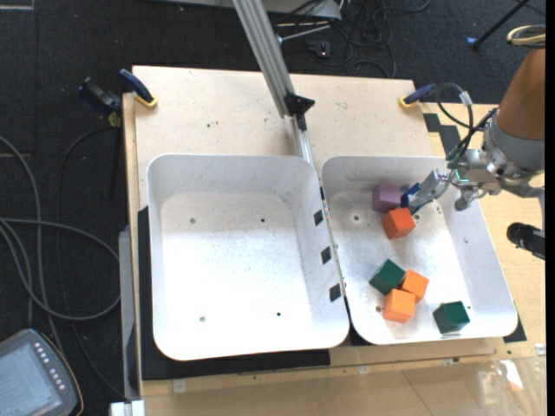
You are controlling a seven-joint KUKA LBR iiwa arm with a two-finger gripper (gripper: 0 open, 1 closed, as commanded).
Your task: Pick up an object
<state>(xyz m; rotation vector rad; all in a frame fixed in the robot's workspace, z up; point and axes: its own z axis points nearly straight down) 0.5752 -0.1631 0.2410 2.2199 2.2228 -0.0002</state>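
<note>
Nearest, a dark green cube (451,316), two orange cubes (399,305) and another green cube (387,276) lie in the right bin (486,258). Farther back, the pincer (414,201) touches a red-orange cube (399,223) beside a purple cube (387,198); whether it is apart or together, I cannot tell.

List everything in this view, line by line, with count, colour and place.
white bins: 2, white, side by side on the bench; left bin, right bin
purple block: 1, purple, right bin, far part
orange blocks: 3, orange, right bin; one near the purple block, two toward the near side
green blocks: 2, dark green, right bin;
clamps: 2, blue and yellow, bench's far corners;
gripper: 1, over the right bin by the purple block
</note>
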